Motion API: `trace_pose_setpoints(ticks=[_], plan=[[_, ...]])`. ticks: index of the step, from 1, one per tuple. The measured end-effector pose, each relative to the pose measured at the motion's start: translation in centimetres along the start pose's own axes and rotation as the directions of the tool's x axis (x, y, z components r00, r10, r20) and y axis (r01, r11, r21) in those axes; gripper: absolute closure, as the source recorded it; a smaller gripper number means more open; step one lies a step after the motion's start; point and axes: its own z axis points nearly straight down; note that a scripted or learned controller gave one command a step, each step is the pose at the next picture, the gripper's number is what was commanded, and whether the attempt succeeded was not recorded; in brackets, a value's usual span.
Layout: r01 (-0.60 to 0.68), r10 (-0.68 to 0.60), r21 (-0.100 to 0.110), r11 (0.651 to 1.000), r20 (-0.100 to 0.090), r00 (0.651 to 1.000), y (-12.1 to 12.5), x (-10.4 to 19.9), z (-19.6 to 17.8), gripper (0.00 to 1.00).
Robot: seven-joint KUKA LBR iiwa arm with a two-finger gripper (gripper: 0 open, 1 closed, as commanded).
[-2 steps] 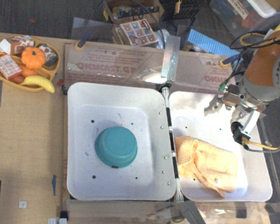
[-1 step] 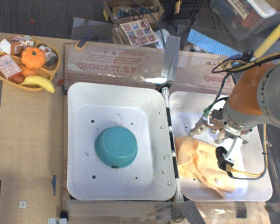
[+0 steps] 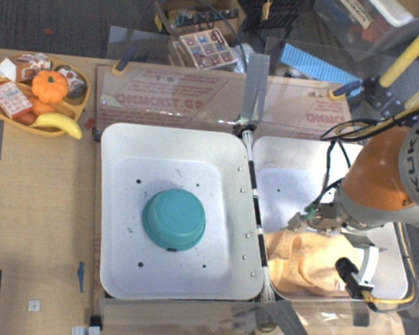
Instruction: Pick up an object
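A teal bowl (image 3: 174,219) lies upside down in the middle of the left bin (image 3: 124,149). A crumpled pale orange cloth (image 3: 302,261) fills the front left of the right bin (image 3: 281,169). My gripper (image 3: 308,220) hangs low over the cloth's back edge, touching or nearly touching it. The grey wrist and orange band (image 3: 375,176) rise behind it to the right and hide part of the bin.
A bowl of toy food with a banana and a small pumpkin (image 3: 38,95) sits on the bench at the far left. Cardboard flaps (image 3: 171,99) stand along the bins' back edge, with boxes and clutter behind them.
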Motion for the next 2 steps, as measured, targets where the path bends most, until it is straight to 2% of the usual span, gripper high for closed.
trace_pose_setpoints(ticks=[1,2], plan=[[0.12,-0.12,-0.005,0.993,0.003,0.993,-1.5,0.5,-0.1,0.0],[-0.06,0.06,0.007,0.998,0.002,0.998,-3.6,1.3,-14.7,0.0]])
